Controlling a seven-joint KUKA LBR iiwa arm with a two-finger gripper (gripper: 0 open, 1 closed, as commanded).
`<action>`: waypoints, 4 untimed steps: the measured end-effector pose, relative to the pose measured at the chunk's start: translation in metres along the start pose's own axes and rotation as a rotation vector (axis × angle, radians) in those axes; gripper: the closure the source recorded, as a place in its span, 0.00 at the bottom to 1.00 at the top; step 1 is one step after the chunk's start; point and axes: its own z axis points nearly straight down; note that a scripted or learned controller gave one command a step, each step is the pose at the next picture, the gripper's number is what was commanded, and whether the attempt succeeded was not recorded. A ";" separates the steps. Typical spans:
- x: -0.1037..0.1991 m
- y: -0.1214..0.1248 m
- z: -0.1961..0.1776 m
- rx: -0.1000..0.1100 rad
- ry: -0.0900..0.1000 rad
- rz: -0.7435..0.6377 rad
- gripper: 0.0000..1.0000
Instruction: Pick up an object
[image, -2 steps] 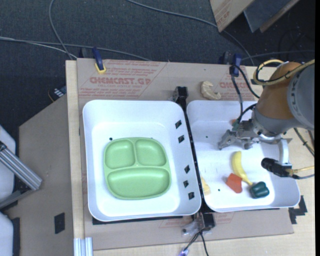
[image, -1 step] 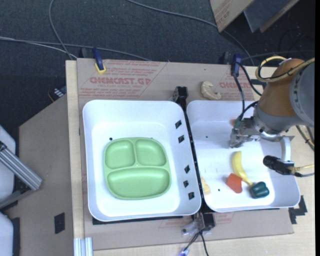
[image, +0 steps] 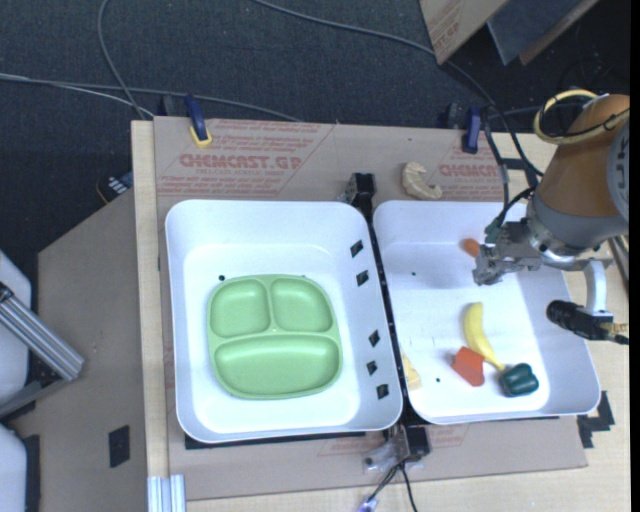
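The end effector (image: 490, 268) hangs low over the right bin (image: 430, 300) near its back; whether it is wide or narrow, I cannot tell. A banana (image: 481, 335), red piece (image: 468, 366) and dark green piece (image: 518, 379) lie near the front. The left bin (image: 190, 300) holds a green tray (image: 274, 335).

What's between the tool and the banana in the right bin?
Camera view: only bare white bin floor separates the tool from the banana.
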 end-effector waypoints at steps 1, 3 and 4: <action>0.001 0.008 -0.062 -0.003 -0.001 -0.002 1.00; 0.057 0.009 -0.103 0.007 0.003 -0.006 1.00; 0.107 0.014 -0.107 0.003 0.002 -0.006 1.00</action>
